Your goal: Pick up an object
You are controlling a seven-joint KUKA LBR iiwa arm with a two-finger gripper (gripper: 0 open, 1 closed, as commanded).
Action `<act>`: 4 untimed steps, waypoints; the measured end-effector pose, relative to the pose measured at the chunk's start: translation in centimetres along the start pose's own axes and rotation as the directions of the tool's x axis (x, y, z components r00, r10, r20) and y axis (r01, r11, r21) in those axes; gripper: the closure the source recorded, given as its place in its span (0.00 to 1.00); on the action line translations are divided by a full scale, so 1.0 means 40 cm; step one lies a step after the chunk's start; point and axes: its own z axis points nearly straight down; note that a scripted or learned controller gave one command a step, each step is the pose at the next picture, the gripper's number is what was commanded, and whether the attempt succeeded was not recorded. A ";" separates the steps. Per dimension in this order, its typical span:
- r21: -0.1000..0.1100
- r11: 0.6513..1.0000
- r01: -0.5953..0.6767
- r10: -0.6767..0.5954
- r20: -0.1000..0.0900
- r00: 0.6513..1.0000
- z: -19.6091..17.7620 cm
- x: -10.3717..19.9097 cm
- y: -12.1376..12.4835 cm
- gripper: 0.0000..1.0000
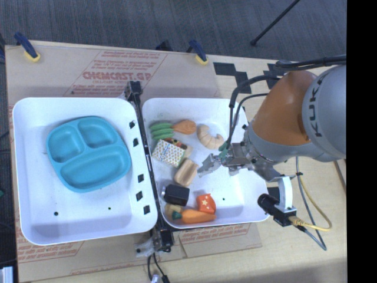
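Note:
My gripper [215, 159] hangs over the middle of the right bin [235, 108], open, with nothing between its fingers. It is just right of a tan bread-like block [186, 171] and below a pale croissant [210, 136]. Further left lie a checkered wedge [169, 152], green bean pods [160, 128] and an orange piece [185, 127]. Along the bin's front sit a black block [176, 193], a red pepper piece [205, 203] and a carrot [197, 216]. The arm's orange band and grey wrist [288, 119] cover the bin's right side.
The left bin [29, 175] holds a blue divided plate [88, 152]. A black divider with clips [141, 158] runs between the bins. Cables [306, 217] trail off the wrist over the bench at the right.

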 end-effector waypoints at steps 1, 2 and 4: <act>-0.004 0.999 -0.054 0.054 0.002 0.999 0.286 0.052 0.097 0.00; -0.001 0.997 -0.071 0.071 0.001 0.997 0.284 0.103 0.273 0.00; 0.006 0.965 -0.264 0.264 0.000 0.965 0.257 0.051 0.437 1.00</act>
